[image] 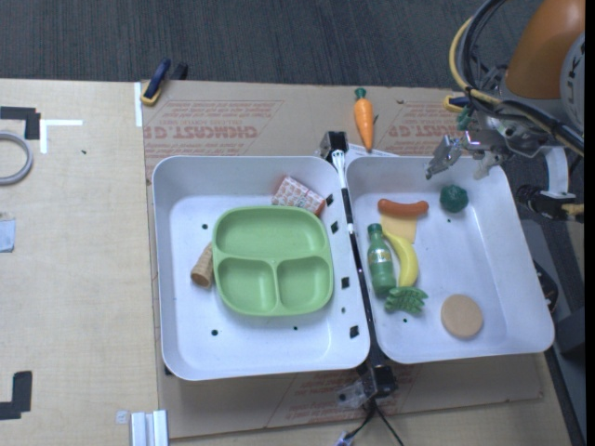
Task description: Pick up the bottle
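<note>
The green bottle (379, 260) lies on its side along the left wall of the right bin (507, 268), cap toward the back. A yellow banana (405, 260) rests against its right side. My gripper (454, 171) hangs over the back edge of the right bin, far behind and to the right of the bottle. It is open, with nothing between its fingers. A dark green round thing (453, 199) sits just below it.
The right bin also holds a sausage (403, 208), a leafy green piece (405, 299) and a tan disc (461, 315). A green divided plate (274, 260), a cork-like piece (202, 268) and a patterned packet (297, 193) are in the left bin (177, 323). A carrot (363, 117) lies behind the bins.
</note>
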Action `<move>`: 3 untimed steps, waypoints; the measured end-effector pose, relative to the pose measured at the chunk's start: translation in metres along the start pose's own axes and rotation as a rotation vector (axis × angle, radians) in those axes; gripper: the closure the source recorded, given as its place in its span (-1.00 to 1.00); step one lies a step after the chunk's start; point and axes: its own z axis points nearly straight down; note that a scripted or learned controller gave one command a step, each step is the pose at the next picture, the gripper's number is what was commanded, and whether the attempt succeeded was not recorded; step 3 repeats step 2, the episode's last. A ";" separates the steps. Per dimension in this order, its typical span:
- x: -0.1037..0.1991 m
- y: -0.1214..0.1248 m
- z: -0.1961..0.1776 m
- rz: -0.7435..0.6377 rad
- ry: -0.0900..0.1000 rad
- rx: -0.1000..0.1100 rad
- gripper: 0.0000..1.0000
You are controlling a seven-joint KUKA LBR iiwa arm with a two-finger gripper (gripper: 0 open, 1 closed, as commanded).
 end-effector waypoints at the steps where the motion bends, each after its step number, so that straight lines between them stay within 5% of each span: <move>1: 0.000 0.001 -0.010 -0.003 -0.002 -0.002 1.00; 2: -0.060 -0.086 -0.045 0.266 0.000 0.002 1.00; 3: -0.060 -0.086 -0.045 0.266 0.000 0.002 1.00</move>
